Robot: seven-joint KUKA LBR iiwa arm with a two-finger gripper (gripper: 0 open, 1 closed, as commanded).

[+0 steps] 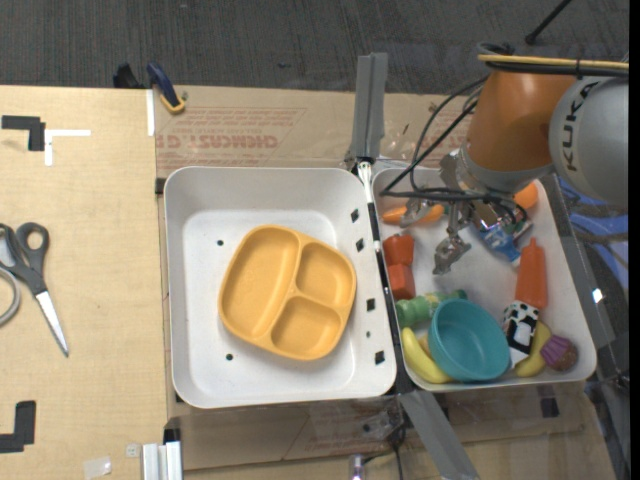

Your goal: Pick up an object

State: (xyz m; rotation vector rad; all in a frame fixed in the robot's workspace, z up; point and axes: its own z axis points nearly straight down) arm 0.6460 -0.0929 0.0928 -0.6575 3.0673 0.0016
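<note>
Bowl (470, 341), teal and upright, occupies the near part of the right bin (583, 320), with a yellow banana (420, 358) curving along its near-left side and touching it. Green toy (418, 308) sits just beyond the banana. Black-and-white figure (519, 326) stands just right of the bowl, and a purple item (560, 351) lies beside a second yellow piece (534, 356) in the near-right corner. Orange carrot-shaped piece (532, 274) lies along the right wall, mid-depth. Red-orange block (400, 264) rests against the left wall. Pincer (451, 251) hangs over bare bin floor between that block and the carrot piece; its fingers point down, nothing is visible between them, and whether they are spread or closed cannot be told. Blue-and-white item (502, 236) lies just right of the pincer, under the wrist. Arm (520, 118) and cables cover the far part of the bin. Left bin (190, 298) carries a yellow divided plate (288, 292). Scissors (36, 280) lie on the tabletop (80, 208), far left
</note>
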